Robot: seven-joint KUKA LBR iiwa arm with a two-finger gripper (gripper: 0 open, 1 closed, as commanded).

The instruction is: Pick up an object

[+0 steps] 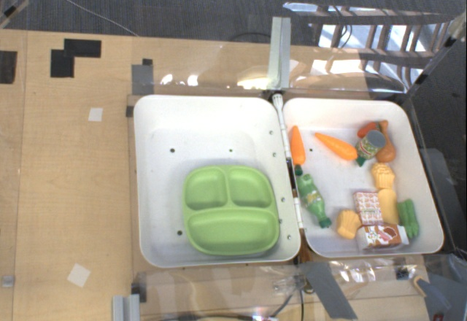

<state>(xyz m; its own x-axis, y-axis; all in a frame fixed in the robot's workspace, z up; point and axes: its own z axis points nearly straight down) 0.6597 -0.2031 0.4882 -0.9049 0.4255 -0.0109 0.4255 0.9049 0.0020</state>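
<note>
Two white bins are sitting side by side on the bench (66, 188). The left bin (168, 130) is carrying one green divided plate (230, 210). The right bin (328, 228) is holding two carrots, one (297, 145) lying along the divider, the other (336, 146) slanting nearby, one green bottle (313, 200), one small can (371, 144), one green pepper (408, 218) and several yellow and boxed items clustering at its lower right.

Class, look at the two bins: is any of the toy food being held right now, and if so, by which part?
Nothing is held. The two carrots, the green bottle and the other toys lie loose in the right bin; the green tray lies in the left bin.
</note>
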